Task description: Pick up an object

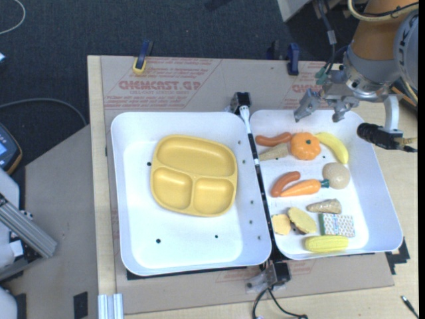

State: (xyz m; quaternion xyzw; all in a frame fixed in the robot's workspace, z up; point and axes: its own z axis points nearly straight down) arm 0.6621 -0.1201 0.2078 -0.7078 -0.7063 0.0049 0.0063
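Two shallow white bins sit side by side on a counter (192, 85) covered by a brown printed sheet. The left bin (133, 198), in the middle of the frame, holds one yellow divided plate (194, 175) with three compartments, set toward the bin's upper middle; bare white floor surrounds it on all sides, widest along the lower edge. The right bin (378, 185) is crowded with toy food. Along its upper part lie a red-orange sausage (273, 139), a pale wedge (273, 153) just below it, an orange pumpkin-like fruit (305, 146) and a yellow banana (334, 147) curving to the right of that fruit. In the middle are a second sausage (284, 180) touching a carrot (302, 188), with a beige round piece (336, 175) beside the carrot's green tip. Lower down sit a tan lump (325, 207), yellow slices (294, 221), a small printed packet (339, 226) and a corn cob (325, 244) near the lower rim. The right side of this bin's floor is bare. The grey tool (321, 109) hangs at the upper right of the frame, over the right bin's top rim, above the fruit and banana and apart from them; its two fingers (305, 106) are spread and grasp nothing. Clamps (140, 60) grip the counter's upper edge.
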